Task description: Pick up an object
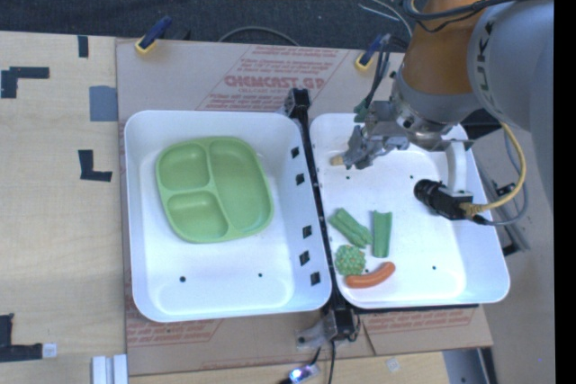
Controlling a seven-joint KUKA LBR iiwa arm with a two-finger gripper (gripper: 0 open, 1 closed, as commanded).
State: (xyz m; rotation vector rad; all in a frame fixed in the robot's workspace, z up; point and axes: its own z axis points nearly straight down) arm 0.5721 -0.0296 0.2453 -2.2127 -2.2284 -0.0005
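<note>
My gripper (358, 157) hangs at twelve o'clock in the right bin (468, 279), finger state unclear, with the beans (364, 227), broccoli (349, 260) and sausage (370, 275) at six o'clock.

On the cardboard sheet (270, 81) under the bins we read red print, "CHEMCAST GP", at its far edge; the smaller red lines around it are too fine for us to make out. On the arm (513, 49), at right, we see dark letters "UK".
</note>
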